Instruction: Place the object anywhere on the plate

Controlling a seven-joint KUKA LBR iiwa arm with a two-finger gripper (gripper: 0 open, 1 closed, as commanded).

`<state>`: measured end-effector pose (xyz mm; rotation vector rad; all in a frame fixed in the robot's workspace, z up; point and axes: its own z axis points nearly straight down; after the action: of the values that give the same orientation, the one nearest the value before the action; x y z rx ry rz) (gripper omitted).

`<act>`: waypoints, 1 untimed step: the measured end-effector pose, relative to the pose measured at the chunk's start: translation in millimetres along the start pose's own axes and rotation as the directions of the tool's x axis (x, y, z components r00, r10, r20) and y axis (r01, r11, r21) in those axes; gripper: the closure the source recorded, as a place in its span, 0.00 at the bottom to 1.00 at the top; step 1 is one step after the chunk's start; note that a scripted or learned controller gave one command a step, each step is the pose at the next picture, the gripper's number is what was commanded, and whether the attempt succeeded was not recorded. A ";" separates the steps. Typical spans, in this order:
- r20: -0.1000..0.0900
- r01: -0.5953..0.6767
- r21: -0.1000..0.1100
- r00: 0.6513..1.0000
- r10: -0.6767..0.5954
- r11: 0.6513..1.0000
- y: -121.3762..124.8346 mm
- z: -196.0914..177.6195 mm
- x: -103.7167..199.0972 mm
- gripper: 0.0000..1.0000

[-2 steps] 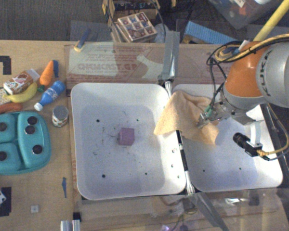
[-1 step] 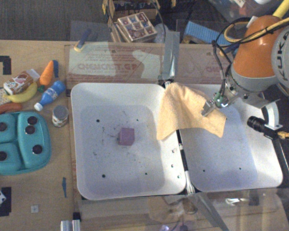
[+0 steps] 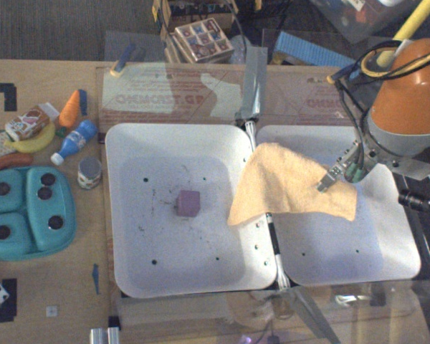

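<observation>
one gripper (image 3: 328, 182) tip rested on the yellow cloth (image 3: 283, 192), near the cloth's right-hand side, and whether it was clenched on the fabric or released could not be told at that slant. the cloth looked like the task's object, judging by where the tip sat. it lay mostly in the right bin (image 3: 387, 264), with its left corner draped over the seam and into the left bin (image 3: 129, 264).

to do this step well, the grip probably needed to take a real fold of fabric rather than a flat single layer, since a thin towel slips out of a shallow pinch. a lift would have had to be high enough for the hanging corner to clear the raised rims between the bins. which surface served as the plate could not be told, so the drop point remained a guess.

the cloth looked soft, limp and slightly napped, a rough square with rumpled edges and one folded corner. both bins were shallow, smooth white plastic with rounded corners and a few small dark holes; the left one showed scuffs. a small purple block (image 3: 188, 203), matte and squarish, sat near its middle, well apart from the cloth. above the tip, the arm (image 3: 408, 92) showed a glossy orange band over grey. off the bins to the left lay a teal moulded tray (image 3: 29, 221) with round hollows.
</observation>
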<state>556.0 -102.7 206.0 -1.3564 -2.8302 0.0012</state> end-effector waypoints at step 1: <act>0.000 -0.017 0.001 1.000 0.017 1.000 45.1 19.4 70.8 1.00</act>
<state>546.8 -19.2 186.7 -1.3807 -2.8178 0.0031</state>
